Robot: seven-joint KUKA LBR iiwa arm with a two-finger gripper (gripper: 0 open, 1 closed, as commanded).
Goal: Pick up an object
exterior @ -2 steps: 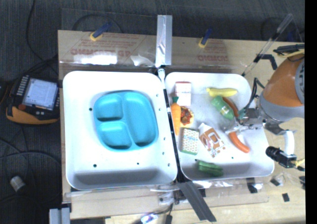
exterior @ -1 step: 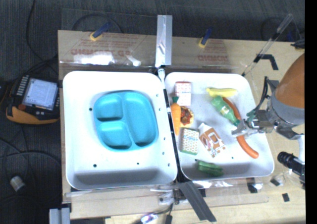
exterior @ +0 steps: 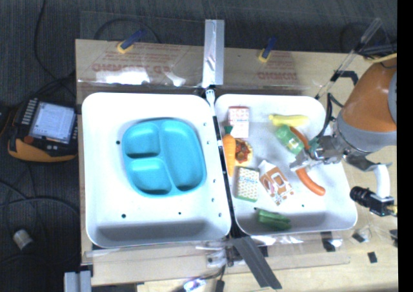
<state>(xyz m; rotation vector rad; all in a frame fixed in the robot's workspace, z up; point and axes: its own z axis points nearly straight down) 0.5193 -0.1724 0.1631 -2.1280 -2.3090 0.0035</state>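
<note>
The right bin (exterior: 335,210) holds several small toy items. A yellow banana (exterior: 288,118) lies at the back, with a green bottle (exterior: 287,137) just in front of it. An orange sausage (exterior: 313,185) lies near the right wall. A red-and-white packet (exterior: 277,185) and a green-checked packet (exterior: 247,184) sit mid-bin. Along the left wall are a small carton (exterior: 238,118) and a carrot (exterior: 229,150), and a dark green piece (exterior: 273,219) lies at the front. My gripper (exterior: 307,161) hangs low over the right part of this bin, between the green bottle and the sausage. Nothing is visibly held.
The left bin (exterior: 97,219) carries a blue compartment tray (exterior: 161,155). A metal divider (exterior: 213,52) stands at the back between the bins. A handheld device (exterior: 48,124) lies on the floor at the left. The arm's orange band (exterior: 374,97) fills the right side.
</note>
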